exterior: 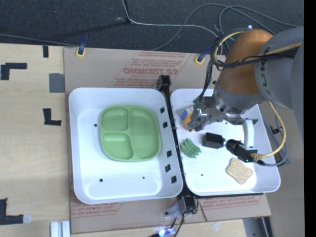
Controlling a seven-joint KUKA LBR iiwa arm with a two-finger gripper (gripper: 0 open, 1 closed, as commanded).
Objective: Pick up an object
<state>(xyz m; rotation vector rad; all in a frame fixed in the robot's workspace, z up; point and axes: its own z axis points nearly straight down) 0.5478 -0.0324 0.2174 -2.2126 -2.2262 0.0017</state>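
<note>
camera view: the gripper hangs low over the right bin, near that bin's upper-left corner and close to the divider between the bins. a small blue-and-orange thing sits just at its tip, on the divider side; whether it lies between the fingers or only beside them cannot be told, and how wide the fingers stand cannot be told either.

taking the gripper as landmark: the green leaf toy lies just below it toward the near edge, its long axis slanting down toward the bin's middle. the black block lies below and to the right of it, long axis roughly across the bin. the tan biscuit is farther off, toward the near right corner. the green tray is well away, across the divider in the left bin.

the nearest candidate seems the small thing at the tip; the divider crowds it on one side. open floor lies toward the bin's middle and near edge.
</note>
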